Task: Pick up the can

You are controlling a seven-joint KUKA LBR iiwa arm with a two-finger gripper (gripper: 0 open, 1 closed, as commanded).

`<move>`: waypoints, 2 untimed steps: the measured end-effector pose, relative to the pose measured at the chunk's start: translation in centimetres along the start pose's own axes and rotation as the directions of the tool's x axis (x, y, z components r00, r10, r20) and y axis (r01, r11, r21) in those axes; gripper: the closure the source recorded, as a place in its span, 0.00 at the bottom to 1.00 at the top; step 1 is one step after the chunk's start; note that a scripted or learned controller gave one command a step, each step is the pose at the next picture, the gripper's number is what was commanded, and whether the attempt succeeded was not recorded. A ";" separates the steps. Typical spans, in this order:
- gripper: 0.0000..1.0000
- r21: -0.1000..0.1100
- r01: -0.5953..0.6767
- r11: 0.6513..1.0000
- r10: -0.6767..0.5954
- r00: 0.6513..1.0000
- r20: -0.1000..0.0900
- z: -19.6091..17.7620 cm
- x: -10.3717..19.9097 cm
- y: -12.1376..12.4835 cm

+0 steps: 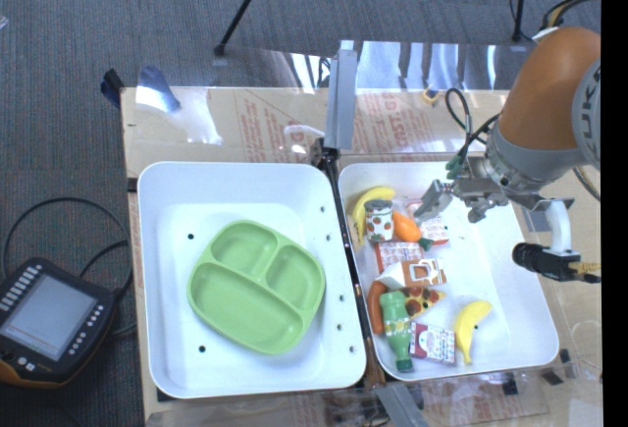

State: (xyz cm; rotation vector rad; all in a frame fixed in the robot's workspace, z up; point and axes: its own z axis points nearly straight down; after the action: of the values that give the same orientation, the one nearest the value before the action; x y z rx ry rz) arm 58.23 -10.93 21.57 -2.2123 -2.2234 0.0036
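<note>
The can (379,218), small with a red label and a light lid, stands upright in the right bin (520,302) near its left wall. A yellow banana (371,200) curves just behind it and an orange carrot-like piece (405,228) lies to its right. My gripper (453,207) hangs over the bin's back part, to the right of the can and apart from it. It is open, one finger (430,201) reaching toward the can, with nothing between the fingers.
The right bin also holds small cartons (420,272), a green bottle (396,322), a pizza slice toy (422,297), a second banana (469,325) and a red-and-white pack (433,344). A green divided plate (257,286) lies in the left bin (167,209).
</note>
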 end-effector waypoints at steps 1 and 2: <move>0.00 -0.003 -0.106 0.994 0.106 0.994 0.002 -12.4 6.1 1.1; 0.00 -0.003 -0.163 0.987 0.163 0.987 0.002 -22.1 7.1 0.6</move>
State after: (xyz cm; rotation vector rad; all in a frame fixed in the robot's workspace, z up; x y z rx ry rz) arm 58.93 -3.87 43.66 -2.3895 -2.0376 0.0041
